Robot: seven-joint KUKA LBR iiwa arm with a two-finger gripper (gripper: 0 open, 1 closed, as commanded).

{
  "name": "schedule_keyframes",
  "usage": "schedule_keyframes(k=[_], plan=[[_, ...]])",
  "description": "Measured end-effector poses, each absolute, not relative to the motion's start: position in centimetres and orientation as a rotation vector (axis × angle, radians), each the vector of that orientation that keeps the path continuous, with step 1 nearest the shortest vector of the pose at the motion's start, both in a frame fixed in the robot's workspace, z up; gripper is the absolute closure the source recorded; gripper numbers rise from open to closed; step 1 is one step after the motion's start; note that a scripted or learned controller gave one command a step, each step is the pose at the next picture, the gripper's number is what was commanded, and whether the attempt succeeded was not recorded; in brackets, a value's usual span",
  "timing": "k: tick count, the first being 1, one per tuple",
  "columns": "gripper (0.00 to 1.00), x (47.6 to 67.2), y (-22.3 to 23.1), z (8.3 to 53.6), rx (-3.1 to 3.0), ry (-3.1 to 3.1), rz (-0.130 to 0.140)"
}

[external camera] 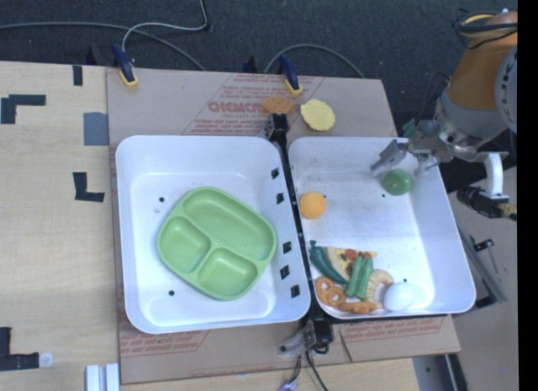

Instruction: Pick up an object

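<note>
**Gripper over a green ball in the right bin**

Nearest the camera, the right bin (437, 238) holds a heap in its near corner: one white egg-shaped piece (399, 296), two green pods (360, 274), and some orange and tan toy food pieces (340, 295) too jumbled to count. One orange ball (313, 205) lies by the bin's left wall, apart from the heap. The left bin (139, 238) holds one green divided plate (217, 242) with three compartments.

Both bins sit on a cardboard sheet (218, 108) on a pale wooden worktop (46, 213). Two blue clamps (126, 67) grip the sheet's far edge, where one yellow piece (318, 115) and one orange piece (278, 104) lie outside the bins. Beyond is dark carpet (336, 2) crossed by cables.

At the right bin's far corner, the gripper (402, 165) hangs just above one green ball (397, 182), its fingers spread, holding nothing.
</note>
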State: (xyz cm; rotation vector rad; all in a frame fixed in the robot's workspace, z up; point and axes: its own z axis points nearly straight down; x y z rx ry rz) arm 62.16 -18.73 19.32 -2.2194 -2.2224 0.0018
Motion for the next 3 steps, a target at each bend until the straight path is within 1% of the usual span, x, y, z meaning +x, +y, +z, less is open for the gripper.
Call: schedule_keyframes(k=[1, 2, 3], plan=[[0.0, 66.2, -22.1, 9.3, -2.22, -2.224, 0.003], [1.0, 66.3, -22.1, 10.3, -2.218, -2.227, 0.006], [1.0, 65.0, -12.9, 11.1, -2.217, -2.224, -0.001]])
